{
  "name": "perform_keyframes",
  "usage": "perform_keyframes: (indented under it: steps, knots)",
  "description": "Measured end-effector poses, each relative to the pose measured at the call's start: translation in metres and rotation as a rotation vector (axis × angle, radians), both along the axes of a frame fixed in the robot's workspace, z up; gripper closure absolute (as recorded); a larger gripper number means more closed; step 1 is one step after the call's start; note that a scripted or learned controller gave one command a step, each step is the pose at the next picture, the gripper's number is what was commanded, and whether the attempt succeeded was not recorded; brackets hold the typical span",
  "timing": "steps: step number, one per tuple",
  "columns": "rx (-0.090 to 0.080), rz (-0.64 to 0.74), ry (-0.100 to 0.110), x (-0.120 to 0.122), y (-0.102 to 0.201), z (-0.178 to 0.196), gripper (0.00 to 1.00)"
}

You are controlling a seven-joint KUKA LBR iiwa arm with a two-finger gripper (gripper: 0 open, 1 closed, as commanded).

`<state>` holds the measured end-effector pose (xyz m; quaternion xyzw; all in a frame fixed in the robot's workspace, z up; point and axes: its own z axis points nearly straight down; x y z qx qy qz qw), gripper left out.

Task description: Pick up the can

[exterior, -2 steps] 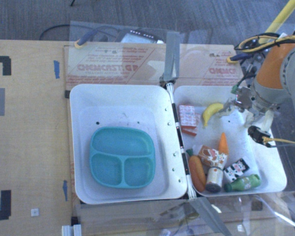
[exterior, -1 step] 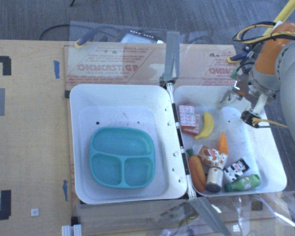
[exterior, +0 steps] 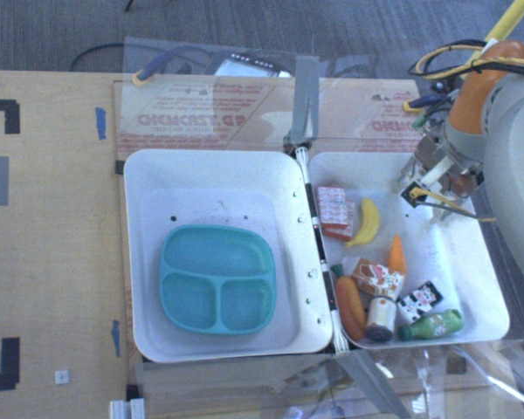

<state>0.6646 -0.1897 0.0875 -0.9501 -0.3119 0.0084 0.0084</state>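
The can, a small pale cylinder with a reddish band, stands near the front edge of the right bin. It sits between a long orange carrot and a black-and-white patterned carton. My gripper hangs over the far right part of the same bin, well behind the can and apart from it. Nothing shows between its fingers, which the wrist largely hides.
The right bin also holds a red-and-white box, a banana, a small orange carrot, a printed box and a green bottle. A teal divided plate lies in the left bin.
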Motion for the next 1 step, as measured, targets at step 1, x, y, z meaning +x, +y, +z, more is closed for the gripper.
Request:
perform_keyframes:
  steps: [1]
  knots:
    - [-0.004,-0.097,-0.030,-0.0214,-0.0088,0.0014,0.00]
